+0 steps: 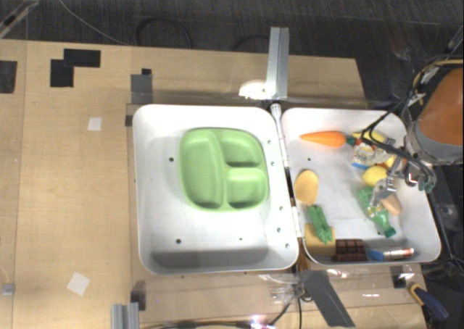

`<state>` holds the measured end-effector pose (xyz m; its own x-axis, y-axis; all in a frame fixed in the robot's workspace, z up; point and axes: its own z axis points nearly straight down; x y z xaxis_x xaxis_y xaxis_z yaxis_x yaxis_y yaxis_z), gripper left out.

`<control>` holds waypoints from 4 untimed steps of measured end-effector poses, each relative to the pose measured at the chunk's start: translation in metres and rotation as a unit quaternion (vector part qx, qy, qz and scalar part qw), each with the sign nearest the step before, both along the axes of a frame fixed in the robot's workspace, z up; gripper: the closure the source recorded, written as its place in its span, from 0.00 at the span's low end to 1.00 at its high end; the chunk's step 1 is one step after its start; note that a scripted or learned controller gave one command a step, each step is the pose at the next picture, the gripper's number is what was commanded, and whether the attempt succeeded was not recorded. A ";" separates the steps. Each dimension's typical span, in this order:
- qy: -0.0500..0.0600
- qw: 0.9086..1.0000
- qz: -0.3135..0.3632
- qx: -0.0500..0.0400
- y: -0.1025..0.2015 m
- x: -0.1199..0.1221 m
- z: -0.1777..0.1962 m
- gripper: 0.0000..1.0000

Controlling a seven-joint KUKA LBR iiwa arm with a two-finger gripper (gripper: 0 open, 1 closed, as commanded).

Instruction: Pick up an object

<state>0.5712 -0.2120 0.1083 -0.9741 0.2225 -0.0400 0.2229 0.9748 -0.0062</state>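
My gripper (386, 187) reaches in from the right, low over the right side of the right bin (341, 197). It hangs just above a clear green bottle (378, 217) and beside a yellow lemon (373, 174) and a small beige piece (393, 206). An orange carrot (323, 138) lies at the bin's back. A pale yellow potato-shaped item (307, 185) and a green leafy toy (319, 223) sit on its left side. A brown chocolate bar (349, 250) and a blue-and-orange marker (389, 253) rest along the front wall. Nothing can be seen held.
The left bin (156, 197) holds a light green divided tray (221, 168). A metal post (278, 63) stands behind the wall between the bins. Cables and the orange-banded wrist (442, 114) crowd the right bin's back right corner, over a small labelled bottle (362, 152).
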 end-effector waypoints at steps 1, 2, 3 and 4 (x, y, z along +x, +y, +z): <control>0.000 1.000 -0.017 0.001 0.001 0.008 0.000 0.00; -0.005 0.997 -0.078 0.004 0.002 0.001 0.000 0.00; 0.010 0.993 -0.115 0.009 0.022 -0.025 -0.019 0.00; 0.002 0.994 -0.111 0.007 0.022 -0.020 -0.005 1.00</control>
